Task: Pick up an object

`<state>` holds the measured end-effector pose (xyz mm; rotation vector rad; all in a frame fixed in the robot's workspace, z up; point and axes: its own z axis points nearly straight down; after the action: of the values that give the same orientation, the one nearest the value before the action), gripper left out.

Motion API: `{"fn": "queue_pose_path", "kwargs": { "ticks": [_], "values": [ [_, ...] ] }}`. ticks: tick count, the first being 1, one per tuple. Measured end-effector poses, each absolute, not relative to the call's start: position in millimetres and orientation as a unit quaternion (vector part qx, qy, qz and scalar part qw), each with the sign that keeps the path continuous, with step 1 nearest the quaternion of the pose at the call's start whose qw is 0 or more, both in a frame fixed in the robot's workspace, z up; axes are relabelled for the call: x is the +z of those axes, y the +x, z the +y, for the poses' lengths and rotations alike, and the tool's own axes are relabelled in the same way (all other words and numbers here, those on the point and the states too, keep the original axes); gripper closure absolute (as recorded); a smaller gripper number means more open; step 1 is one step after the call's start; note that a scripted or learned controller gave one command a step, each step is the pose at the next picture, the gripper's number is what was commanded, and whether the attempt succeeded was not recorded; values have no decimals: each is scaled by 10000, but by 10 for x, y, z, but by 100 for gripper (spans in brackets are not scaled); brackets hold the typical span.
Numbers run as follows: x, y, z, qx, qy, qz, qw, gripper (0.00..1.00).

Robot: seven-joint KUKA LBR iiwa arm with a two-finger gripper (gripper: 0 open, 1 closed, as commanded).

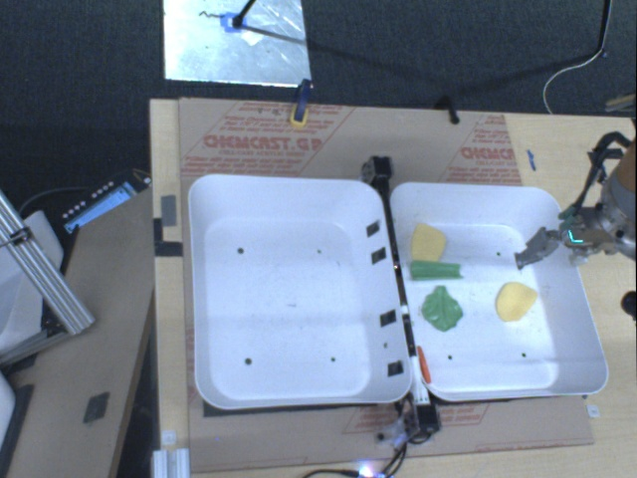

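The right white bin [587,347] holds a pale yellow block [429,241], a green bar [435,269] just below it, a green leafy piece [442,308] and a rounded yellow piece [516,302]. My gripper [528,254] comes in from the right edge and hangs over the right part of that bin. It is above and slightly right of the rounded yellow piece and apart from it. I see nothing held in it.
The left white bin [289,182] lies beside the right one, with black clips [378,257] along the seam between them. A thin orange item [423,363] lies near the seam at the front. Cardboard [269,139] underlies both bins.
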<state>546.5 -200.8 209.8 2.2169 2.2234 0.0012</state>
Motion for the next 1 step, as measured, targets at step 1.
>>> {"fn": "queue_pose_path", "kwargs": {
  "ticks": [1],
  "values": [
    [2949,5870,-1543,38,7033,7109,51,0]
  ]
}}
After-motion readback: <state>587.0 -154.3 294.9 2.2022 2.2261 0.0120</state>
